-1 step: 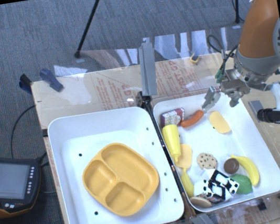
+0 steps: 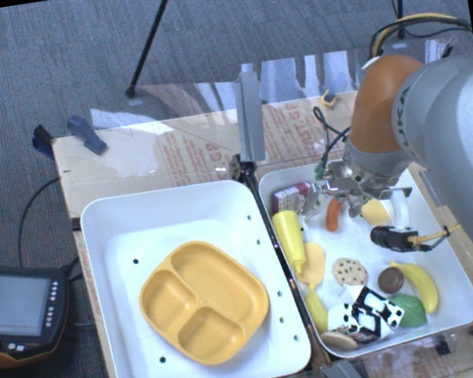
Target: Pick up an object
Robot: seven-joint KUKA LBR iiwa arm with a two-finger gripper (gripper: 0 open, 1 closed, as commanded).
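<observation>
My gripper (image 2: 328,196) hangs low over the back of the right bin (image 2: 461,281), with the grey arm and its orange band behind it to the right. Just below it lies a small orange-red sausage-shaped piece (image 2: 332,215); whether the gripper touches it I cannot tell. A dark red can (image 2: 288,193) lies to the gripper's left, and a yellow wedge (image 2: 375,211) sits on its right. A yellow bottle (image 2: 288,236) lies along the bin's left wall.
The right bin's front holds a cookie (image 2: 349,271), a brown donut (image 2: 391,279), a banana (image 2: 420,284), a green piece (image 2: 410,310) and a black-and-white toy (image 2: 370,312). A yellow divided plate (image 2: 203,301) lies in the left bin (image 2: 110,240).
</observation>
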